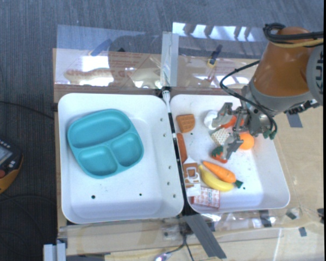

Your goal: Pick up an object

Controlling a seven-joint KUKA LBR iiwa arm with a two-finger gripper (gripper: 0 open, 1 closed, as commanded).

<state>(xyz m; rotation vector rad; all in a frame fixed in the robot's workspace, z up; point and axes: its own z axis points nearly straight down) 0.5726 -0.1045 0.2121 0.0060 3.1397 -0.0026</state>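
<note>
One smooth tapered carrot [219, 171].

Teal tray [105, 143]; orange carrot [219, 171]; yellow banana [214, 181]; white bins [119, 208]; orange ball [246, 141]

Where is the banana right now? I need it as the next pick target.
The banana lies in the right bin, near its front edge, directly below the carrot.

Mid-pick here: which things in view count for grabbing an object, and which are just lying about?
In play: gripper over the right bin; orange ball, carrot, banana, bread slice.

Lying about: teal divided tray in the left bin; handheld controller on the floor.
</note>
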